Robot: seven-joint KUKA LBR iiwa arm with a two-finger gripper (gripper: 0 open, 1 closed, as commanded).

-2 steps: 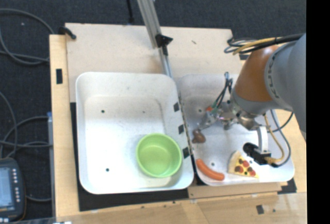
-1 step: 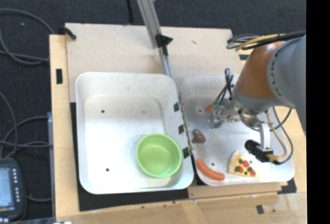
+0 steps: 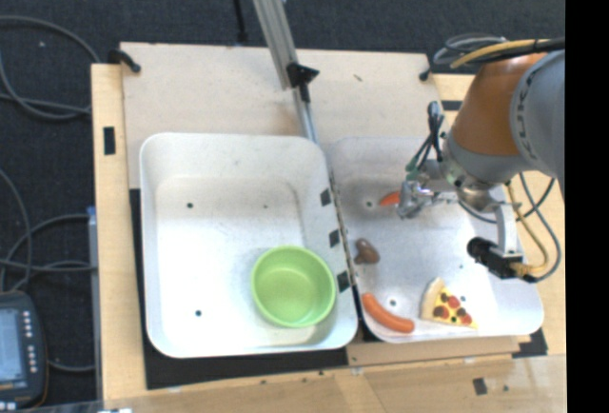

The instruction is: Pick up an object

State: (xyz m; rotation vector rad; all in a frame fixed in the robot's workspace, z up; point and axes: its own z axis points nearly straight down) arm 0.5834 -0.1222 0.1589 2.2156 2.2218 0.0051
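My gripper (image 3: 409, 203) hangs low over the upper middle of the right bin (image 3: 495, 306), under the grey arm with its orange band. A small orange-red object (image 3: 389, 200) lies right beside the gripper's left side, partly hidden by it. A brown lump (image 3: 366, 252) sits near the bin's left wall. An orange sausage-shaped toy (image 3: 387, 314) lies at the bin's front left. A pizza-slice toy (image 3: 447, 304) rests at the front middle. In the left bin (image 3: 190, 211) a green bowl (image 3: 293, 285) stands at the front right.
A slanted metal rod (image 3: 276, 30) runs from the top of the view down to the gap between the bins. Black cables and a clamp (image 3: 495, 257) hang off the wrist over the right bin's right side.
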